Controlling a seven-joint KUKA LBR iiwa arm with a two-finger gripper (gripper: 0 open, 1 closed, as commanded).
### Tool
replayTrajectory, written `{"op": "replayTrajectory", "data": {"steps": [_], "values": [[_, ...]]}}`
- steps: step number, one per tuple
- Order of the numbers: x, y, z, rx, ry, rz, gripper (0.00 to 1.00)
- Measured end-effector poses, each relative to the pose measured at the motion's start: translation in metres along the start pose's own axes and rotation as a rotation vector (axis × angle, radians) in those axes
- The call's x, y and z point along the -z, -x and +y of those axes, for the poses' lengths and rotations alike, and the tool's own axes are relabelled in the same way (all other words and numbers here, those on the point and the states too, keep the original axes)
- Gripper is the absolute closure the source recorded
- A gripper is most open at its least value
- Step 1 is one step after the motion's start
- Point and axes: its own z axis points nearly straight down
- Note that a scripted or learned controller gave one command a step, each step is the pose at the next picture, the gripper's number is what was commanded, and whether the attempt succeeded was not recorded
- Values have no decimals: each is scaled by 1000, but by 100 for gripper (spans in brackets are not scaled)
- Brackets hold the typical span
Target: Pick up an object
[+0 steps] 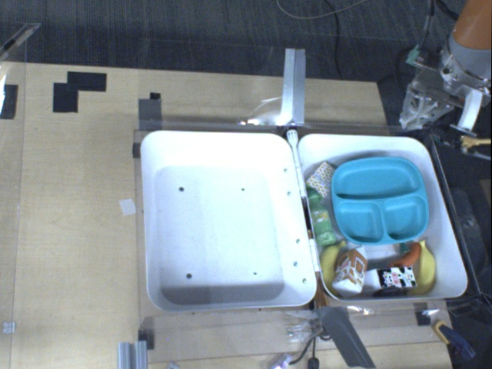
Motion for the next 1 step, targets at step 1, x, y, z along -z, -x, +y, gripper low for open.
{"op": "replayTrajectory", "data": {"steps": [1], "values": [[120, -15, -6, 162, 7, 0, 100]]}}
